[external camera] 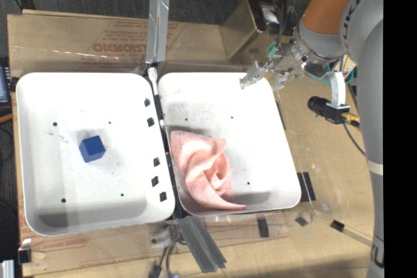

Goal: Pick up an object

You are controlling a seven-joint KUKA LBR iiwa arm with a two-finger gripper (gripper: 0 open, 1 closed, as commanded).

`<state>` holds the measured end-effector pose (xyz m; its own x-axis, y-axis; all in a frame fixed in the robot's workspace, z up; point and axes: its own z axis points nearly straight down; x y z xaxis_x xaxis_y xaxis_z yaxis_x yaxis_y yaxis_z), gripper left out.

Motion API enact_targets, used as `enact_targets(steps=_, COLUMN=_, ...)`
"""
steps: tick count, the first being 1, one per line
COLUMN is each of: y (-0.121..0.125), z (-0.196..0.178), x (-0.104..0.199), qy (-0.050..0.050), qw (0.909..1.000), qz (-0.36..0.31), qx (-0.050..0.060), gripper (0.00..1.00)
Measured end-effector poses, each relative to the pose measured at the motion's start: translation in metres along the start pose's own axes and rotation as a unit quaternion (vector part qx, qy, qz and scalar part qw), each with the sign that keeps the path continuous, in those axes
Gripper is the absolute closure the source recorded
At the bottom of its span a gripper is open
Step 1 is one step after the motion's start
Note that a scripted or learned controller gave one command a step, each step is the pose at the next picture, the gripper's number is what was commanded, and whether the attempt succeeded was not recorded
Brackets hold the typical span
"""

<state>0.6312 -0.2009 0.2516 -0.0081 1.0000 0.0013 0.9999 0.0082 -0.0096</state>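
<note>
Nothing sits between the fingers of your gripper (255,78); it hangs released over the far rim of the right bin (273,107), likely a staging pose clear of the walls. Nearest candidate is the pink cloth (205,169), bunched against that bin's near-left wall. Across the divider, the blue cube (92,148) rests alone in the left bin (39,94), well apart.

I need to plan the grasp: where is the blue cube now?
In the camera view, the blue cube lies in the left bin, left of its middle, far from the pink cloth.
</note>
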Motion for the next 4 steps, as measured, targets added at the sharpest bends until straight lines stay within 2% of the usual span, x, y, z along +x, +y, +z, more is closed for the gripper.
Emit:
enact_targets(steps=1, y=-0.055, z=0.077, x=0.039, qy=0.0, qw=1.0, qz=0.004, qx=0.0, gripper=0.0)
enact_targets(steps=2, y=-0.055, z=0.077, x=0.039, qy=0.0, qw=1.0, qz=0.005, qx=0.0, gripper=0.0)
enact_targets(steps=3, y=-0.086, z=0.161, x=0.036, qy=0.0, qw=0.9986, qz=-0.054, qx=-0.004, gripper=0.0)
enact_targets(steps=4, y=-0.07, z=0.143, x=0.024, qy=0.0, qw=0.9995, qz=0.031, qx=-0.001, gripper=0.0)
